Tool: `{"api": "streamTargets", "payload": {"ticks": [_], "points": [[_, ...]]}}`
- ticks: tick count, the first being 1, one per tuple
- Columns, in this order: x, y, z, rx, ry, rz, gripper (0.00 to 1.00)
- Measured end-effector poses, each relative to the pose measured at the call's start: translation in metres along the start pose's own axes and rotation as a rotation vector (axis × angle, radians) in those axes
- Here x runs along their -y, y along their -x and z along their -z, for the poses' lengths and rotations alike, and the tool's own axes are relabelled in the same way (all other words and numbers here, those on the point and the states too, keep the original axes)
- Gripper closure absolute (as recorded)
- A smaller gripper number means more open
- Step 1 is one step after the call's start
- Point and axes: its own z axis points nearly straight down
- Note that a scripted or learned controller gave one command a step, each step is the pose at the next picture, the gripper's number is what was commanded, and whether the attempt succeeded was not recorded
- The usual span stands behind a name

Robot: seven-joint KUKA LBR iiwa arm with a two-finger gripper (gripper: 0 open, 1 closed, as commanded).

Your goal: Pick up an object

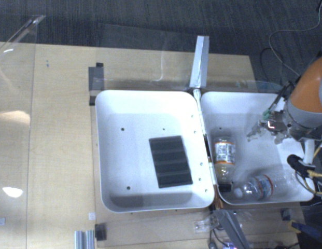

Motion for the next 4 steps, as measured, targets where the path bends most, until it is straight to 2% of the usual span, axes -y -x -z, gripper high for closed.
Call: {"api": "streamTargets", "payload": {"ticks": [1, 2, 3, 4], "points": [[-0.032, -0.068, -0.024, 0.0, 0.005, 0.13, 0.0], [0.04, -0.049, -0.014, 0.011, 0.047, 0.298, 0.0], [0.016, -0.106, -0.022, -0.001, 0.01, 0.386, 0.0], [0.014, -0.107, -0.01, -0.002, 0.016, 0.389, 1.0]]}}
